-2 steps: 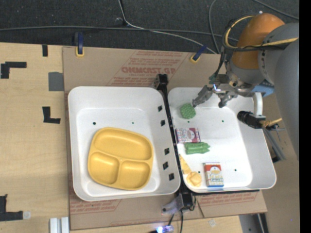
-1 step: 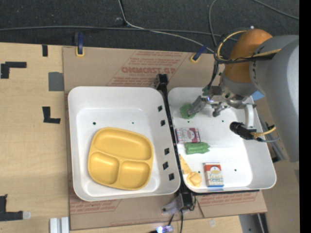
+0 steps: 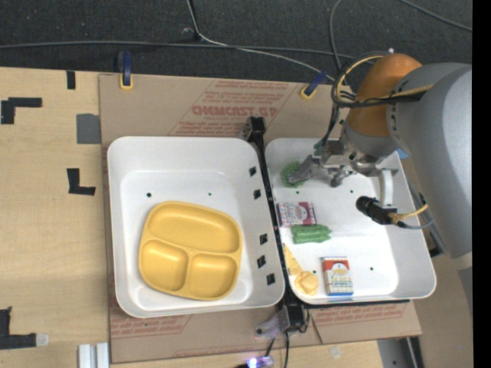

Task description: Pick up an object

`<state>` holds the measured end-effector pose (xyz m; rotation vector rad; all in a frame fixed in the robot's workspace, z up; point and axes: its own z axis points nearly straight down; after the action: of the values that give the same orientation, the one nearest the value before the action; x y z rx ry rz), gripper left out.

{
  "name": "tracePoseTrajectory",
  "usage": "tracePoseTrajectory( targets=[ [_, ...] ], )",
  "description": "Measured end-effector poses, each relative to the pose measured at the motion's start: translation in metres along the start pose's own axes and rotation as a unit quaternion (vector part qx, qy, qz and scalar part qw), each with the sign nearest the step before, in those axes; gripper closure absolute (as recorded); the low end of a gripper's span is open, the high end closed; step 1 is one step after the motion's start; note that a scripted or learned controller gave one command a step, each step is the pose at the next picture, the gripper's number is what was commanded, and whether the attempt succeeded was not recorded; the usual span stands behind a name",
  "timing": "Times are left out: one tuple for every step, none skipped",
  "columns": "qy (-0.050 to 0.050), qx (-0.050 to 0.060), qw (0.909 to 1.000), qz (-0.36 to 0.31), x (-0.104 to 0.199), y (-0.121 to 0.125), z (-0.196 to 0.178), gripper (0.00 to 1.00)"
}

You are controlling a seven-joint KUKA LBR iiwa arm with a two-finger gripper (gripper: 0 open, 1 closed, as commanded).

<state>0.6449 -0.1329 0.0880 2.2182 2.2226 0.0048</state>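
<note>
While gripper (image 3: 316,167) hovers near right bin's (image 3: 410,278) far-left corner, green object (image 3: 292,173) touches its left fingertip; finger gap unclear.

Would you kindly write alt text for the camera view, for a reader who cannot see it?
A grey robot arm reaches from the right, its gripper low over the right white bin, beside a green object at the bin's far left. That bin also holds a small packet, a second green item, a yellow piece and a small box; the left bin holds a yellow divided tray.
</note>
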Motion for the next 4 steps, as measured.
tracePoseTrajectory(
  targets=[
    [0.001, -0.004, 1.0, -0.001, 0.002, 0.003, -0.015, 1.0],
    [-0.001, 0.0, 1.0, 0.001, -0.003, -0.004, -0.068, 1.0],
    [-0.001, -0.001, 1.0, 0.0, -0.003, -0.003, -0.131, 1.0],
    [-0.001, -0.001, 1.0, 0.0, -0.003, -0.002, -0.185, 1.0]
  ],
)
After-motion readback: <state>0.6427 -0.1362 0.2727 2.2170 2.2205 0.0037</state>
